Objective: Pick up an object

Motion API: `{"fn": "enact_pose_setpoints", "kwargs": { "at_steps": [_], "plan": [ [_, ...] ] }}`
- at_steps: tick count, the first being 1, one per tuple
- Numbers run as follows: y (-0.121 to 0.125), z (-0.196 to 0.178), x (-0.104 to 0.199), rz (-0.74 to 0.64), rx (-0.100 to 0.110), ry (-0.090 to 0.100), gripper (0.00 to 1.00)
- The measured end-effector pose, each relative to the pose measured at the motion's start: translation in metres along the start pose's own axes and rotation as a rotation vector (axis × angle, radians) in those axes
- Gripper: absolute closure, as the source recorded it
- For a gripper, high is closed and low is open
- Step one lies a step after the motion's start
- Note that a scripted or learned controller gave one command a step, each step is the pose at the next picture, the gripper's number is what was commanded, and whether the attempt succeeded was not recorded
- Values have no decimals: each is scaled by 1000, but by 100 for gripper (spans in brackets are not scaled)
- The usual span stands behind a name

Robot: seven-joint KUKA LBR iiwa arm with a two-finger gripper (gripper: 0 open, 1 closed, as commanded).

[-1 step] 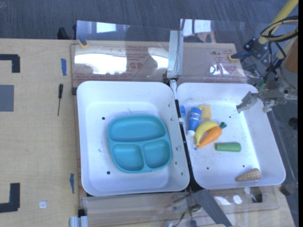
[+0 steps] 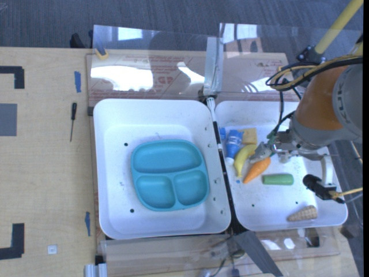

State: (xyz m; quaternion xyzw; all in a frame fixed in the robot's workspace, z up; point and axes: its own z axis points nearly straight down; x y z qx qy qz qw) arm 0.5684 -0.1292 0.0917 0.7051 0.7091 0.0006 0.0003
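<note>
The right bin [image 2: 262, 205] holds a cluster of toy items. An orange carrot [image 2: 256, 170] lies at a slant beside a yellow banana [image 2: 244, 156]. Behind them are a blue bottle-like item [image 2: 233, 142] and a small yellow block [image 2: 249, 135]. A green oblong piece [image 2: 277, 179] lies to the right of the carrot. A tan waffle cone [image 2: 303, 213] rests near the front right corner. My gripper [image 2: 266, 152] hangs low over the bin, right above the carrot's upper end and close to the banana. Nothing is visibly held.
The left bin [image 2: 112, 131] contains a teal divided plate [image 2: 169, 173]. A clear divider wall [image 2: 212, 68] rises at the back between the bins. The arm's grey and orange body [image 2: 323, 108] covers the right bin's back right part.
</note>
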Motion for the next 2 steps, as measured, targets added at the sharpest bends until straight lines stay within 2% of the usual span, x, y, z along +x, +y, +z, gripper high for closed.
{"fn": "enact_pose_setpoints", "kwargs": {
  "at_steps": [1, 2],
  "plan": [
    [1, -10, -1, 3, -3, -1, 100],
    [14, -97, 94, -124, -8, 2, 100]
  ]
}}
